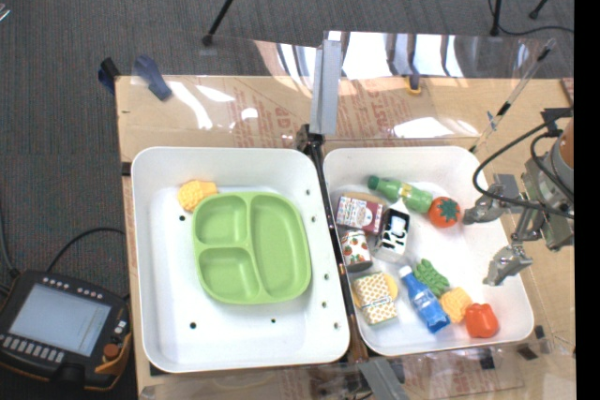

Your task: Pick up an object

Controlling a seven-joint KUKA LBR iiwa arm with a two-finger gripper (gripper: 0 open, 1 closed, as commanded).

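Green bottle (401, 193) lies flat, cap toward tomato (444, 212).

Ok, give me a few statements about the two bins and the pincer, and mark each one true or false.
1. The green plate lies in the left bin. True.
2. The tomato is in the left bin. False: it is in the right bin, next to the green bottle.
3. The pincer holds the blue bottle. False: nothing is between its fingers, and the bottle lies on the bin floor.
4. A yellow item lies beside the plate's far left corner. True.
5. The plate has three compartments. True.
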